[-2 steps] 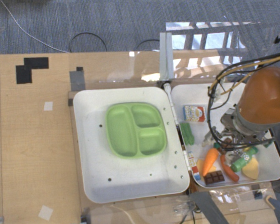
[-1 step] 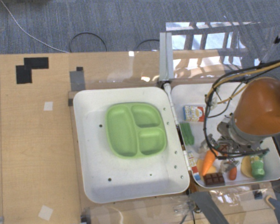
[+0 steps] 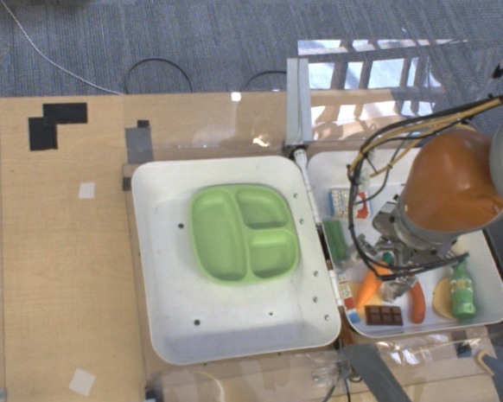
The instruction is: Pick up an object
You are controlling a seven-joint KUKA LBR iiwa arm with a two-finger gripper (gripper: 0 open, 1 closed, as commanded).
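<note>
The gripper [image 3: 394, 271] hangs low in the right bin [image 3: 501, 306], directly over the orange wedge [image 3: 369, 291] and red piece [image 3: 416, 302]; its grip state cannot be told.

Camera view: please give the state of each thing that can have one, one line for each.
green divided plate: lies flat, right way up, in the left bin, compartments bare.
green bottle: lies on its side in the right bin.
brown block: lies flat near the front wall.
red piece: lies flat, beside the block.
gripper: low over the right bin's items; grip cannot be judged.
</note>
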